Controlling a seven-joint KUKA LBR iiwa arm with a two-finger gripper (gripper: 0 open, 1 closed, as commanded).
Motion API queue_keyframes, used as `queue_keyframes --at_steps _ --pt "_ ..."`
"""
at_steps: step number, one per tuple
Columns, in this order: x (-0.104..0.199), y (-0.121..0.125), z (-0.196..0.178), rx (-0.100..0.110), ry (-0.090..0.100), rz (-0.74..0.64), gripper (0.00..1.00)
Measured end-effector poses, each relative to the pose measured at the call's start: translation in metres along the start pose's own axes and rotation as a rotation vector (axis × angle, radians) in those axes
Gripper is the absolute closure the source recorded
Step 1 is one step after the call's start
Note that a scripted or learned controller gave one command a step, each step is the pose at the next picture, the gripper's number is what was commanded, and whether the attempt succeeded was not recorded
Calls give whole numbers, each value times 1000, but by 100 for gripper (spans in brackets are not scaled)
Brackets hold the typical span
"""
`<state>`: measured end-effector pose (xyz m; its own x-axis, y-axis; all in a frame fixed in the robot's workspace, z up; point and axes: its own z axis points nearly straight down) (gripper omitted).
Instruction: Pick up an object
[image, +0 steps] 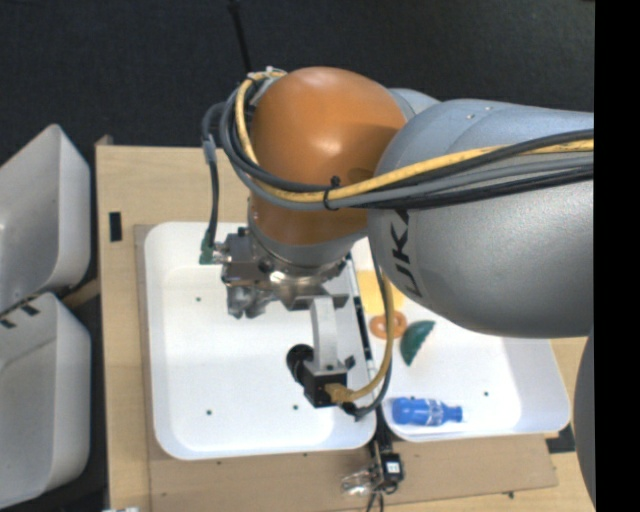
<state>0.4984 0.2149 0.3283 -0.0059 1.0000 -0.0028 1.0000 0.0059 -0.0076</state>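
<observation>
Tan wooden surface (122, 350), dark room behind; left bin (200, 400) and right bin (500, 385), smooth white. Right bin: blue bottle (425, 411), orange ring (388, 326), green wedge (417, 338). Gripper (242, 288) above left bin, its grip impossible to tell.

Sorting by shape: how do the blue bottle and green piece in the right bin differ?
The blue bottle lies flat near the front edge of the right bin; the green piece sits farther back, by an orange ring. The bottle is long and rounded; the green piece tapers. Both lie in that bin.
</observation>
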Motion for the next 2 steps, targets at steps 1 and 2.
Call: queue_keyframes --at_steps 1,2 --pt "7 -9 4 -6 2 2 100" --pt "6 -8 13 -6 2 6 100"
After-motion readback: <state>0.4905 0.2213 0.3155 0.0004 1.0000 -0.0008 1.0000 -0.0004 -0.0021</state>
